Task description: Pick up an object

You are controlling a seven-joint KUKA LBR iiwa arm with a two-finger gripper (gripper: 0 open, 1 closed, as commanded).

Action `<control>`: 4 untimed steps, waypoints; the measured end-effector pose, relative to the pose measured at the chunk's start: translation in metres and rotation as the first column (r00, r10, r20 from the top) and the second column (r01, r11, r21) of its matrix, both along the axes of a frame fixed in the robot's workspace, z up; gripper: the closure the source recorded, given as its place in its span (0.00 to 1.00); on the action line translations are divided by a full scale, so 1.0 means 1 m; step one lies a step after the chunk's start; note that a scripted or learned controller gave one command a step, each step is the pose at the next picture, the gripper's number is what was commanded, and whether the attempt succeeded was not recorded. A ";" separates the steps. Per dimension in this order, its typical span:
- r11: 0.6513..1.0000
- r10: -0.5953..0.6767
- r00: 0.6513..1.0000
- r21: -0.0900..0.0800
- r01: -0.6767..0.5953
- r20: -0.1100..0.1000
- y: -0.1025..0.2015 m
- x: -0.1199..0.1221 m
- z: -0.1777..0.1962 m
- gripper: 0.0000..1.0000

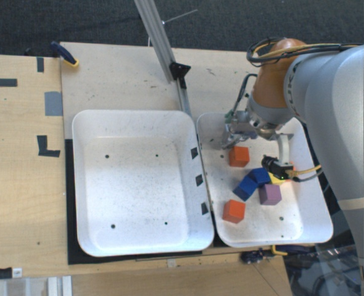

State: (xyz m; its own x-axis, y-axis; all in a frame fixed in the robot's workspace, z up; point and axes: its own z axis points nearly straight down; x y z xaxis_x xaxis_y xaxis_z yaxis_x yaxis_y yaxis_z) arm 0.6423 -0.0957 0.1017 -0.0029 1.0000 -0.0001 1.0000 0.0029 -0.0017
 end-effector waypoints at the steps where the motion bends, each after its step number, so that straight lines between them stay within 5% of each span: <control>1: 1.000 -0.001 1.000 0.000 0.001 0.005 0.000 0.000 0.042 1.00; 3: 1.000 0.000 1.000 0.000 0.000 0.008 0.010 0.008 0.148 1.00; 4: 1.000 -0.002 1.000 -0.001 0.002 0.001 0.010 0.008 0.148 1.00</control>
